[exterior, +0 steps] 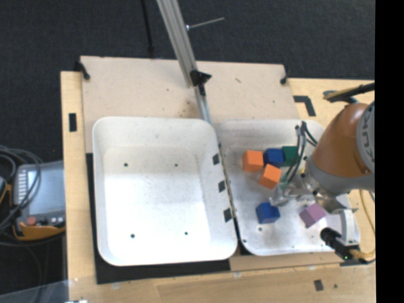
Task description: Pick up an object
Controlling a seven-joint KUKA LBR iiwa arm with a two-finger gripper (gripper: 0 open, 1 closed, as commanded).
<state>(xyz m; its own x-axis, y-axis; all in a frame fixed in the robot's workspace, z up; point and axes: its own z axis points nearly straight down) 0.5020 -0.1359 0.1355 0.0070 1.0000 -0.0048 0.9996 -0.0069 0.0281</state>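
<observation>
Two shallow white plastic bins with rounded corners sit side by side on a pale wood bench (177, 87). The left bin (158, 188) has a speckled, scuffed floor with a few small dark dots. The right bin (252, 245) is where all the blocks are.

Blocks look like small matte cubes, maybe foam or wood, can't say. Up top there's an orange cube (253, 160), a blue cube (274, 156) right beside it, and a green cube (291, 154) tucked against the blue one, partly behind cables. A second orange cube (270, 176) sits just below those, tilted a bit. Lower down a darker blue cube (267, 213) sits on its own, and a purple cube (312, 215) is off to its right, near the bin's right edge.

The arm (344, 150) comes in from the right, with a smooth glossy orange band and grey metal below it. The gripper (282, 194) hangs low over the right bin, between the lower orange cube and the darker blue one, just above the blue. The fingers are thin and dark and too small to read, so I can't tell whether they're open or closed, or whether they touch anything.

A ribbed aluminium rail (177, 30) slants over the back of the bench.
</observation>
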